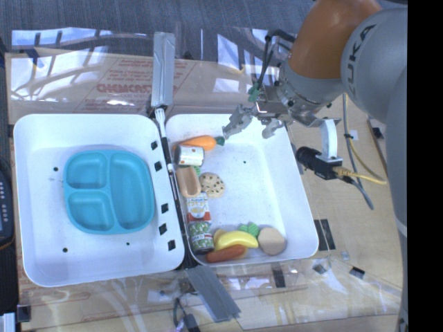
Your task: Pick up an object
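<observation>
We are seeing the arm (360, 54) reaching in over the right bin's (291, 185) far edge, its gripper (253, 124) hanging with fingers spread, grasping nothing. A toy carrot (199, 142) is lying just beside it. "KUKA" is showing on the arm.

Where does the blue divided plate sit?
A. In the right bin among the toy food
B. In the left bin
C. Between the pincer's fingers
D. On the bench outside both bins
B: the blue divided plate lies flat in the left bin, apart from the toy food.
</observation>
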`<state>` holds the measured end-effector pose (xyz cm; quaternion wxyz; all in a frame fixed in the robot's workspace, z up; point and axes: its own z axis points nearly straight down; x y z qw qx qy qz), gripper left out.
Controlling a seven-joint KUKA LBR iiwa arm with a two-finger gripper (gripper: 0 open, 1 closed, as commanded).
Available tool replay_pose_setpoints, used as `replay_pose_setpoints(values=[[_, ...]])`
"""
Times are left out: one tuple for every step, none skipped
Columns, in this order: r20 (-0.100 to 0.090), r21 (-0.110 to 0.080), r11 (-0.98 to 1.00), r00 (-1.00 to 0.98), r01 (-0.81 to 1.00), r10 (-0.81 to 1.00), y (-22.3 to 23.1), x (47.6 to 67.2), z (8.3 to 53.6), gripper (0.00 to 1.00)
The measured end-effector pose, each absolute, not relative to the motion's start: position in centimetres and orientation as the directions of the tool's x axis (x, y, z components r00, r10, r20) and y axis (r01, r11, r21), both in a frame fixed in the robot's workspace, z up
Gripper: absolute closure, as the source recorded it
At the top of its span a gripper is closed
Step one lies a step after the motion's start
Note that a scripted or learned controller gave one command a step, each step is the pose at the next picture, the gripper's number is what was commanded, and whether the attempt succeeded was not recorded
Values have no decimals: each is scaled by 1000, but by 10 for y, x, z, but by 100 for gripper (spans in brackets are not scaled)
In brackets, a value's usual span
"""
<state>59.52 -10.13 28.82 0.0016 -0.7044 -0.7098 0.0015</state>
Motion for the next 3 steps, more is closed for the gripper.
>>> replay_pose_setpoints(values=[[1,-14,47,-47,999,999,-98,639,186,0],[-1,0,11,-11,1000,1000,-104,599,93,0],[1,-4,68,-68,998,998,-98,544,99,0]])
